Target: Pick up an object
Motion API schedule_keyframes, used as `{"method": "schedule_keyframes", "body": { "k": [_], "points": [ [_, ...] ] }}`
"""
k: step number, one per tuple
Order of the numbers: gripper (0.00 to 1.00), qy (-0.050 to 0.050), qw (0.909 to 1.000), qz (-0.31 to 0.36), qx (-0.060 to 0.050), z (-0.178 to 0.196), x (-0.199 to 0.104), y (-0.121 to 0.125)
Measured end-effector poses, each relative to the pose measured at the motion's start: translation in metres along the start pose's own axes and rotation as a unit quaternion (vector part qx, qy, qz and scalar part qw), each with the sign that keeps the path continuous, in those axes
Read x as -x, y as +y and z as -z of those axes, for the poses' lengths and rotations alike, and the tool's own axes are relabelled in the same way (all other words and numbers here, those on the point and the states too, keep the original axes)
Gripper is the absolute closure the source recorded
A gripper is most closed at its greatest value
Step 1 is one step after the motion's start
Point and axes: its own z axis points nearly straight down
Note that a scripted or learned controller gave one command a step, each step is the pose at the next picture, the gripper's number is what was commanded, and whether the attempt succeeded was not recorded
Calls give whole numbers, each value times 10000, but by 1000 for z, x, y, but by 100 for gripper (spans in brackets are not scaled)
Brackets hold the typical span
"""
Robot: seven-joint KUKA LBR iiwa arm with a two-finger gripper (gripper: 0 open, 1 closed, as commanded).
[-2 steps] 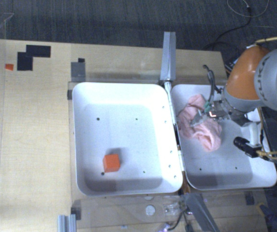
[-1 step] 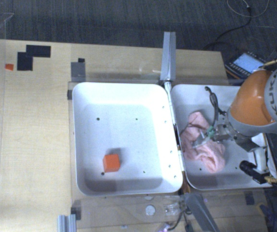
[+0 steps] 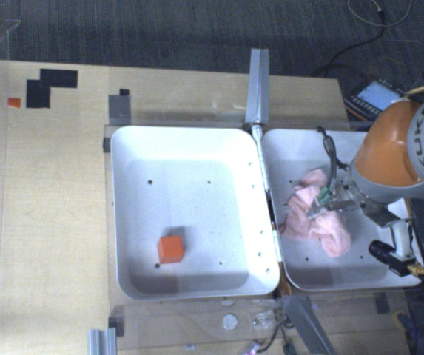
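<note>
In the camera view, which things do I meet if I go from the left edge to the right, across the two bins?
Left bin → orange block → right bin → pink cloth → tool, low over the cloth → arm's orange band.

Bench [image 3: 49, 220]: pale wood, filling the frame's left and middle.
Left bin [image 3: 134, 198]: white, centre.
Right bin [image 3: 293, 146]: white, touching it at right.
Black blocks [image 3: 47, 86]: upper left.
Small orange piece [image 3: 14, 103]: beside them.
</note>
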Motion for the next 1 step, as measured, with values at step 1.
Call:
{"method": "schedule_keyframes", "body": {
  "k": [1],
  "points": [
    [100,29,9992,-379,-113,78,-12,82]
  ]
}}
